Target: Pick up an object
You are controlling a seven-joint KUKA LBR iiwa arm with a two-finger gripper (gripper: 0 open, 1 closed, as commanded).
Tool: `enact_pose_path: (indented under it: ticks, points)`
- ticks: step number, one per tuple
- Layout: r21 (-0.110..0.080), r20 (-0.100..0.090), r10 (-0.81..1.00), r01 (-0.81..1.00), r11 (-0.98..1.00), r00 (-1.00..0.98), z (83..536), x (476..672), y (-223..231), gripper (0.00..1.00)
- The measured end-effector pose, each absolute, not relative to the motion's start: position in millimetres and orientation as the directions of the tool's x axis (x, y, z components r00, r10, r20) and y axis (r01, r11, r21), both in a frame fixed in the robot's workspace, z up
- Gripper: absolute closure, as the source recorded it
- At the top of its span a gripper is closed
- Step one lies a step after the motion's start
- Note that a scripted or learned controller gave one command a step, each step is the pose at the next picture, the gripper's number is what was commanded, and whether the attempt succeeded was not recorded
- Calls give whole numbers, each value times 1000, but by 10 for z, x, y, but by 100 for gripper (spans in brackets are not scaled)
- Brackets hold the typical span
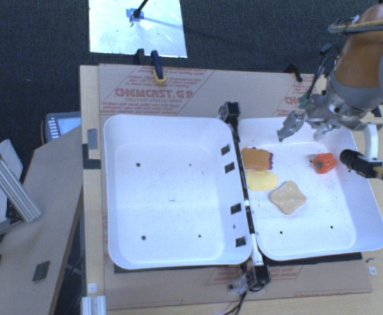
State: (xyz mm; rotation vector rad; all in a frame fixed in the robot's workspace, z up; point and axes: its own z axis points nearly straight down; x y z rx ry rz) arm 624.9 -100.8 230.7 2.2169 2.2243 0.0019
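The right bin (349, 231) holds several small objects. An orange-brown piece (257, 158) lies by its left wall, with a flat yellow piece (261, 180) just in front of it. A beige cushion-shaped piece (288, 197) sits near the middle, and a small red-orange object (322, 163) lies toward the right. My gripper (305, 128) hangs over the bin's back part, behind the objects and above them. Its two fingers stand spread apart, open, with nothing between them.
The left bin (122, 241) sits beside the right one, joined by a black hinge strip (238, 182). A black cylindrical part (357, 162) of the arm's cabling reaches over the right bin's right side. A metal plate (137, 17) lies beyond the bench.
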Motion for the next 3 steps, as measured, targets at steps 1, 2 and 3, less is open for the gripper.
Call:
enact_pose_path:
  ticks: [1, 2, 3]
  points:
    - [-6, 4, 1000, 1000, 12, -12, 1816, 5779, -12, 0]
    - [3, 0, 1000, 1000, 3, -3, 1951, 5813, -75, 100]
    - [3, -1, 1000, 1000, -3, 3, 2424, 5349, -556, 100]
